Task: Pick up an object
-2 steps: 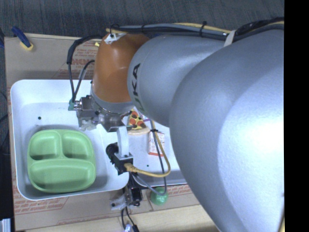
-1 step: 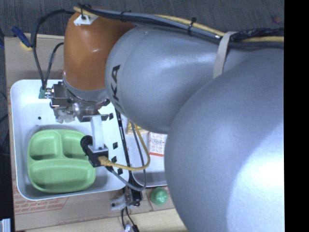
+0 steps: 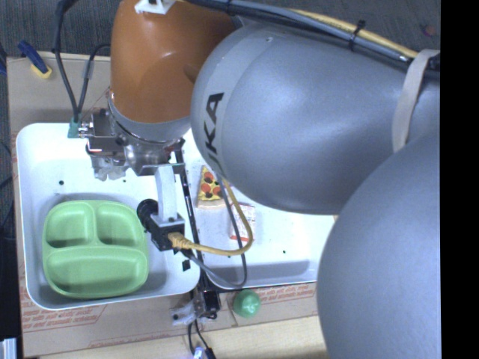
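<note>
Looking pretty early: end effector hangs above the white bin, can't tell its state. Nothing looks lifted, with the green 3-compartment plastic tray and pizza-slice toy resting inside.

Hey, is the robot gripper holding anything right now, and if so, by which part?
It cannot be told. The gripper hangs over the left bin, just above the green divided tray, and nothing shows clearly in its grasp.
</note>
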`<state>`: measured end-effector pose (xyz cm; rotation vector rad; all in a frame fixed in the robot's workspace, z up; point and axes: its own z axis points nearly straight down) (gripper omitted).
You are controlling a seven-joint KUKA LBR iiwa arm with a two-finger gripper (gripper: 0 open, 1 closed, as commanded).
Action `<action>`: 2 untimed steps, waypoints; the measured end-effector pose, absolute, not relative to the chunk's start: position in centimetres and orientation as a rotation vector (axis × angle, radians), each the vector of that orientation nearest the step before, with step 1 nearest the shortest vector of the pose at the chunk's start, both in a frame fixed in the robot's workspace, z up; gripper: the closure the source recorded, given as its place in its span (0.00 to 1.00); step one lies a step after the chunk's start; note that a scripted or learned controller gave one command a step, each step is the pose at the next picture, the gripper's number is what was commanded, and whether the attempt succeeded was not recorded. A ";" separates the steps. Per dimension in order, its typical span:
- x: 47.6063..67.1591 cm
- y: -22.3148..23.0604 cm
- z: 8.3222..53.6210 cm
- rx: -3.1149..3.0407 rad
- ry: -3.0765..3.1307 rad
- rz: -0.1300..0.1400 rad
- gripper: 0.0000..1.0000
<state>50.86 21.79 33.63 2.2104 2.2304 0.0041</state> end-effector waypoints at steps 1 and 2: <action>49.5 21.7 19.0 2.215 2.232 -0.011 1.00; 49.6 21.8 20.0 2.209 2.237 -0.011 1.00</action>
